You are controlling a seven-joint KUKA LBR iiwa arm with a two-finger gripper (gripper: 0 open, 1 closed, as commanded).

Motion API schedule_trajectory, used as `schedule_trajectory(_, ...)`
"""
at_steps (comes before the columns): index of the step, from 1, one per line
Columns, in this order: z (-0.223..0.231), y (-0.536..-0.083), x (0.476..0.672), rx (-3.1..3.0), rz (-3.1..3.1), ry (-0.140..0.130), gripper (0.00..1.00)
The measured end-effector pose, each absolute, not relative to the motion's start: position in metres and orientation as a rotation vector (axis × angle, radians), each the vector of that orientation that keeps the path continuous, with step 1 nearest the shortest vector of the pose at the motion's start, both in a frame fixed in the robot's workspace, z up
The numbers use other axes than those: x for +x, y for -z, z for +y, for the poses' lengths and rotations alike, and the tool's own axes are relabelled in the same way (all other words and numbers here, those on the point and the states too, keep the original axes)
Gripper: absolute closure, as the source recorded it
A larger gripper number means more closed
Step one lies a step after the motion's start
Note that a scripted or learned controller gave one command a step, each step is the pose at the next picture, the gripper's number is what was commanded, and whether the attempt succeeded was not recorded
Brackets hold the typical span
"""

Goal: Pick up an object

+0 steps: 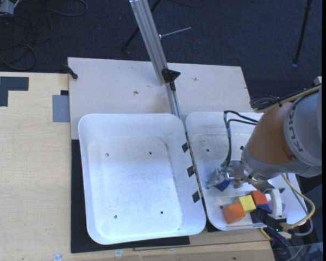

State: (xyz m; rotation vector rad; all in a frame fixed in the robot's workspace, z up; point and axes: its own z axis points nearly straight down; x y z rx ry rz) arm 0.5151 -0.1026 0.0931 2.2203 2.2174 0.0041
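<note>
The gripper point(219, 179) sits low in the right bin point(206, 129), right of frame centre, directly over a blue block point(223, 185); whether it grips the block cannot be told; an orange block point(233, 213) and yellow block point(247, 203) lie just lower right.

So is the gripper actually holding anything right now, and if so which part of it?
It cannot be told. The gripper is down in the right bin, right at a blue block, but the view is too small to show whether the block sits between its fingers.
</note>
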Motion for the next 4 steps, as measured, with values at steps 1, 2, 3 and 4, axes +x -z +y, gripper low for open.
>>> schedule_trajectory(1, -0.133, -0.117, 0.521, 2.223, 2.22, 0.002, 0.0)
schedule_trajectory(2, -0.1, -0.092, 0.556, 2.219, 2.223, -0.001, 0.0)
schedule_trajectory(3, -0.099, -0.094, 0.504, 2.226, 2.222, 0.003, 0.0)
schedule_trajectory(4, -0.103, -0.092, 0.554, 2.219, 2.221, -0.002, 0.0)
